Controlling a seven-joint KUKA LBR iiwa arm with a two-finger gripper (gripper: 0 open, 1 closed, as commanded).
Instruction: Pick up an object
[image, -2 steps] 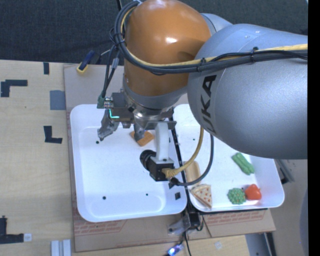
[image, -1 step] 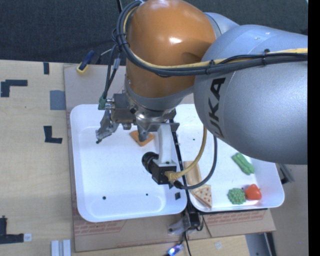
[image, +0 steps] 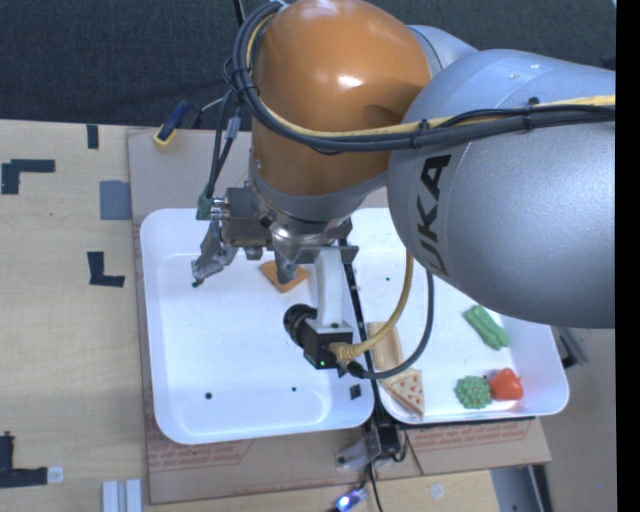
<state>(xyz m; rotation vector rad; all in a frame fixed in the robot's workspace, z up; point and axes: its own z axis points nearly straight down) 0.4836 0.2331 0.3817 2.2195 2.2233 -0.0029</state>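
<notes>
Here we find the pincer (image: 245, 262) lowered into the left bin (image: 175, 395), its fingers spread apart with nothing between them. The orange piece (image: 285, 279) lies just beside the right finger, presumably the chosen target. The right bin (image: 545, 400) holds a green pod (image: 486, 326), a broccoli floret (image: 472, 392), a red piece (image: 507, 384) and a cracker wedge (image: 408, 390).

orange block (image: 287, 276): left bin, upper middle, partly hidden under the wrist | green pod (image: 486, 326): right bin, lying slanted | red piece (image: 507, 384): right bin, near front edge, touching green broccoli-like piece (image: 472, 392) | tan wedge (image: 407, 391): right bin, front left corner, flat
</notes>
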